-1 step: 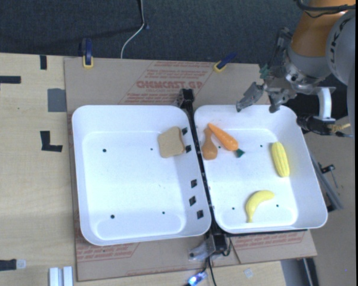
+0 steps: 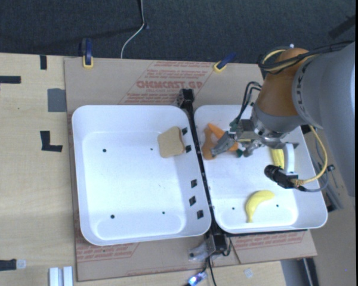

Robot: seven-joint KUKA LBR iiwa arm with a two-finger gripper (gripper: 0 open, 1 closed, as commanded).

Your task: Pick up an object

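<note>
Under jaws: orange carrot-like piece, elongated, right bin.

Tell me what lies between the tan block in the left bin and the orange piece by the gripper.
In the camera view, the bins' meeting rims with black clips separate the tan block from the orange piece.

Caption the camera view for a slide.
Grey KUKA arm's gripper over orange carrot-like piece in right white bin; yellow banana nearby, tan bread slice in left bin.
</note>
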